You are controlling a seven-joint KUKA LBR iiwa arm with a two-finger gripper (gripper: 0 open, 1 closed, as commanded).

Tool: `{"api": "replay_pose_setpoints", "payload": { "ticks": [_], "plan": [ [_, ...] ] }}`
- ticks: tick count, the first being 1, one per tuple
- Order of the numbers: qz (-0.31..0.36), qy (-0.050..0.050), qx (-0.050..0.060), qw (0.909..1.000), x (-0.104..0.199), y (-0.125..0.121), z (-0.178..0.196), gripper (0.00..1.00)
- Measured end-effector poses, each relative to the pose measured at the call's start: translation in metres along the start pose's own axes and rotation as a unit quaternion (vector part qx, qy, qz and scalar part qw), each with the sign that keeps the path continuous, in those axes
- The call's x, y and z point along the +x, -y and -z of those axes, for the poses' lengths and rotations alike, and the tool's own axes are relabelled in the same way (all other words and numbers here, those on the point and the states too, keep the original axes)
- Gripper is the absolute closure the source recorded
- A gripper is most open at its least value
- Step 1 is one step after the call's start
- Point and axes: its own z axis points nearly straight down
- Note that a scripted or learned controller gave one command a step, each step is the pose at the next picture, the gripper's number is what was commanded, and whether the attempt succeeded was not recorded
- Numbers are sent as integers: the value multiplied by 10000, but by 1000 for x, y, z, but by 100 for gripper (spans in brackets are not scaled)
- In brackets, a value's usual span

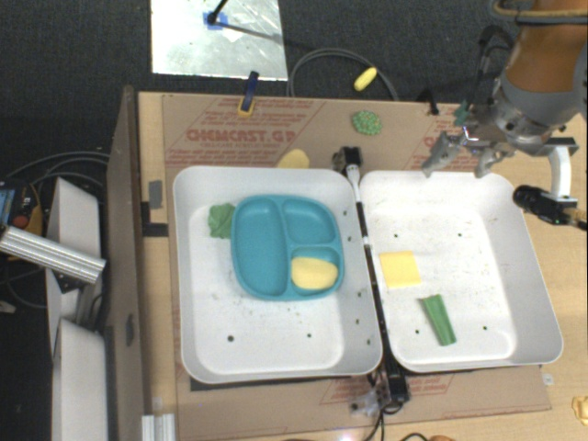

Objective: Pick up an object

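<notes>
A: Gripper (462, 157) sits above the far edge of the right bin (528, 246), up near that bin's back rim. Two fingers (439, 154) splayed apart — nothing between them.

B: Arm?

A: Orange band (542, 58) at the upper right, grey wrist below it, reaching in from the right.

B: Contents of the right bin?

A: Yellow square block (400, 269) toward the left side, lying flat. Green stick (438, 319) just below and right of it, tilted, apart from the block. Both well apart from the gripper.

B: Left bin (197, 338)?

A: Blue divided plate (280, 246) in the middle. A yellow rounded piece (313, 272) rests in its lower right compartment. A green leafy item (220, 220) lies against the plate's left edge, on the bin floor.

B: Outside the bins?

A: On the cardboard behind — a green knobbly lump (367, 122), and a pale yellow piece (294, 160) partly hidden by the left bin's back rim.
</notes>
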Motion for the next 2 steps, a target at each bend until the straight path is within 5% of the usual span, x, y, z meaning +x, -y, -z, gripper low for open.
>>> {"api": "replay_pose_setpoints", "payload": {
  "ticks": [1, 2],
  "plan": [
    [-31, -3, 31, 10000, -29, 61, -32, 0],
    [-33, -16, 56, 10000, -43, 133, -129, 0]
  ]
}}
